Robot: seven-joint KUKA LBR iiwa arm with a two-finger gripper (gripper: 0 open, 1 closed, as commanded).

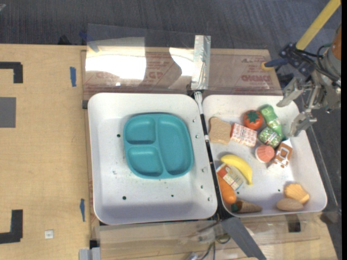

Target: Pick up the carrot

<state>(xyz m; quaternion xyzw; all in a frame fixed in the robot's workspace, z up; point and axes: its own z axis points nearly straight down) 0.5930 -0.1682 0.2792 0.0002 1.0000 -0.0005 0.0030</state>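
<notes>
Right now I see the carrot point(228, 193) at the right bin's point(314, 167) near-left edge, well apart from the gripper point(300, 110) far right, whose fingers stand open.

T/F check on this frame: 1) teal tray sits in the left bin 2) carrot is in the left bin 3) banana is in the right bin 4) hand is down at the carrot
1) The teal tray sits in the left bin. True.
2) The carrot is in the left bin. False: it lies in the right bin, at its near-left corner.
3) The banana is in the right bin. True.
4) The hand is down at the carrot. False: it is over the bin's far-right corner, well away from the carrot.
</notes>
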